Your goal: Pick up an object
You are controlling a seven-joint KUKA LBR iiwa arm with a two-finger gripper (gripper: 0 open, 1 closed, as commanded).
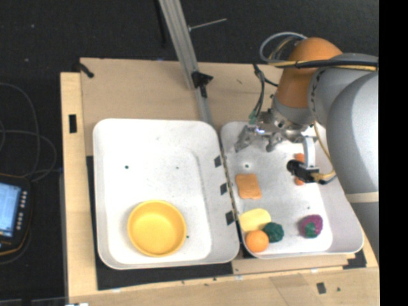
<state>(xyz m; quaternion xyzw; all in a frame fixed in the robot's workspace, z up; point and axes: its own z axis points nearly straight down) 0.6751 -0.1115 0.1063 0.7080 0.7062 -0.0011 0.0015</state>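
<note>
I hang my gripper over the far end of the right bin, close to the wall it shares with the left bin. My fingers are spread apart with nothing between them, and white bin floor shows in the gap.

The things I could pick lie nearer the camera than I am. Closest is a flat tan block, on its own just beside the dividing wall, with bare floor all around it and between it and my fingertips. Beyond it, in the near corner, three things crowd together: a pale yellow piece, an orange ball touching it from the front, and a dark green lump pressed against the ball's side. A purple lump lies apart from them, toward the bin's right wall.

A small orange thing lies beside my wrist, partly hidden by my own hardware; I cannot tell what it is.

The left bin holds a yellow bowl upright in its near part, well apart from me, with the shared wall between us.

A slanting metal pole comes down from the top of the view and ends near the far end of that wall, just to my left. The bins rest on a pale wooden bench.
</note>
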